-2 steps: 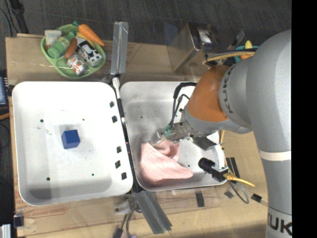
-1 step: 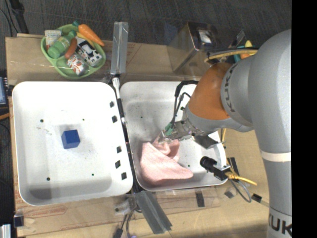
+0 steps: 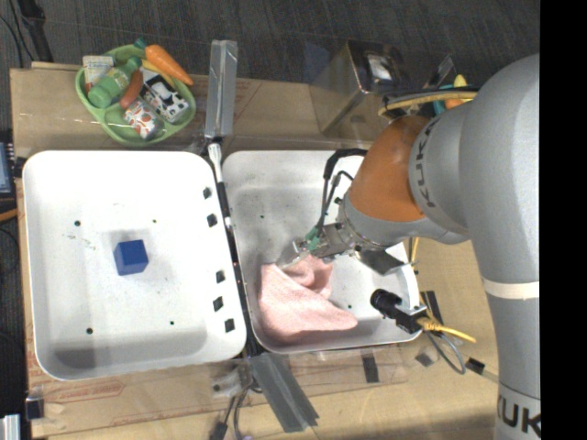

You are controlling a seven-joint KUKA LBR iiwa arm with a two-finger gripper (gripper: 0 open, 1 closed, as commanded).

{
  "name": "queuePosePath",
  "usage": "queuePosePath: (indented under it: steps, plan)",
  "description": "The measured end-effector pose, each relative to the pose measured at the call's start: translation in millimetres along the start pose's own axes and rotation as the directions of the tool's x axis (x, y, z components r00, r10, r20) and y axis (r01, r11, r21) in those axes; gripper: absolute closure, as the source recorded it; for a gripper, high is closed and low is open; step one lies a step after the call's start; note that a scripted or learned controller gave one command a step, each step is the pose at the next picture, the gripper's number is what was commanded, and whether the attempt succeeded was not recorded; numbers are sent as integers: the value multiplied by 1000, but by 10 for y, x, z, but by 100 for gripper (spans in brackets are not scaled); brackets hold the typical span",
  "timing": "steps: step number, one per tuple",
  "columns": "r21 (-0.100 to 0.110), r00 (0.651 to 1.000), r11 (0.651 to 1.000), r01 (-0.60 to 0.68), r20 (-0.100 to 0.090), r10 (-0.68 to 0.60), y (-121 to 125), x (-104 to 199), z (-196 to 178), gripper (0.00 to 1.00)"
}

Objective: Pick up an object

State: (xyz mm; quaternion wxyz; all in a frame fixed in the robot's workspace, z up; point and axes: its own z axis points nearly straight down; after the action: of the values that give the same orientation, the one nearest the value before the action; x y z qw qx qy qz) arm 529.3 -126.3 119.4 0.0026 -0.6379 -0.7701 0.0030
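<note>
- The grey robot arm [image 3: 477,145] with its orange band [image 3: 390,177] reaches in from the right and bends down over the right shallow white bin [image 3: 266,181].
- The end effector [image 3: 315,244] sits low in the middle of that bin, right at the upper edge of a crumpled pink fabric cloth [image 3: 295,305].
- The cloth's top corner is bunched up towards the end effector and seems to touch it. Its tip is tangled with that fold, so I cannot tell how far open it is or whether it has hold of the cloth.
- The rest of the pink fabric cloth lies spread on the bin floor, towards the near left corner, close to the wall shared with the other bin.
- The left shallow white bin [image 3: 55,168] holds a small blue cube [image 3: 131,256], which rests flat near the middle of the floor, well apart from the end effector.
- A green plastic bowl [image 3: 90,106] stands on the brown tabletop [image 3: 275,108] beyond the left bin's far edge. It is piled with small toy food items, with an orange toy carrot [image 3: 165,60] on top.
</note>
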Motion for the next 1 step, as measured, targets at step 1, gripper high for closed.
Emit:
queuePosePath:
  steps: [1]
  plan:
    - [-3, 1000, 1000, -24, -2, 24, -171, -151, -126, 0]
